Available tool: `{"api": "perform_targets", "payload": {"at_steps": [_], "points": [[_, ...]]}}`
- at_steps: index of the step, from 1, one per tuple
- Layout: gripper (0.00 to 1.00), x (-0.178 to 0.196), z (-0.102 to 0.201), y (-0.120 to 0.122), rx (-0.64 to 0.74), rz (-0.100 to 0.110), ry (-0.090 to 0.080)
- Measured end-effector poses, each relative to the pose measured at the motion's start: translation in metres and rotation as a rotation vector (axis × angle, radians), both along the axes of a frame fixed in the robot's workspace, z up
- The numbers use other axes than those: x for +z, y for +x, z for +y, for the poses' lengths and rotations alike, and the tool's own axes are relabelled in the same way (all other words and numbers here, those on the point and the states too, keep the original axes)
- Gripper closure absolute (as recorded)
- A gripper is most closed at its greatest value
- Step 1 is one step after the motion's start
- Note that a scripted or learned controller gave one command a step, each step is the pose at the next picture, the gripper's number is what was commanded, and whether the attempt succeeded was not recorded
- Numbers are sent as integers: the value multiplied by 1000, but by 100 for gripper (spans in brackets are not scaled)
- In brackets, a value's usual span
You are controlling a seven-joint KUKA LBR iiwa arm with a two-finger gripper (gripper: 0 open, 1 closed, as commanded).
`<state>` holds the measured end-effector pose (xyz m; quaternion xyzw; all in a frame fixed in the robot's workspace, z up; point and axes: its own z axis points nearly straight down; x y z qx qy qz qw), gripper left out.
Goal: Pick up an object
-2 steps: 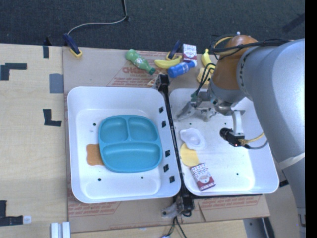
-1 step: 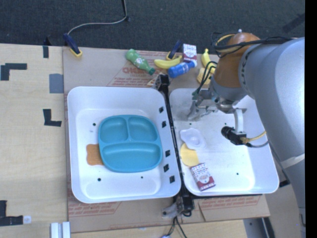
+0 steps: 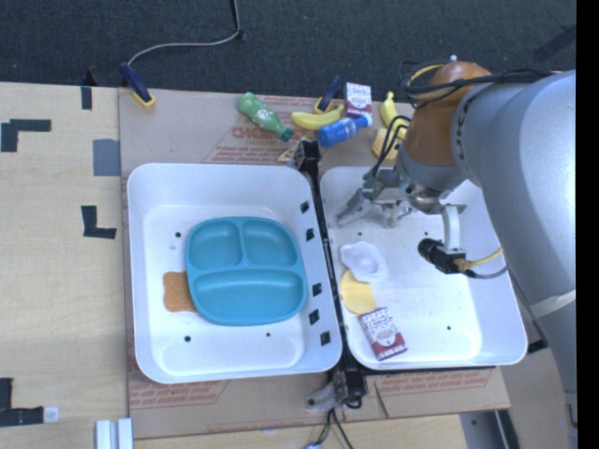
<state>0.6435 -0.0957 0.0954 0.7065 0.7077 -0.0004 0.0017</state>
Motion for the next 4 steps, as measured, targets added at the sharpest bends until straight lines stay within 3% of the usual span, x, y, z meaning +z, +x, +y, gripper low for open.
{"api": "perform_targets", "payload": {"at_steps": [1,2,3,4], "points": [[0,-10,-16,25,0,0,3],[0,-9,1,-11,-1,0,2],[100,0,1,-11,-1,-1,0],[0,0,1,-11,-2,-1,0]]}}
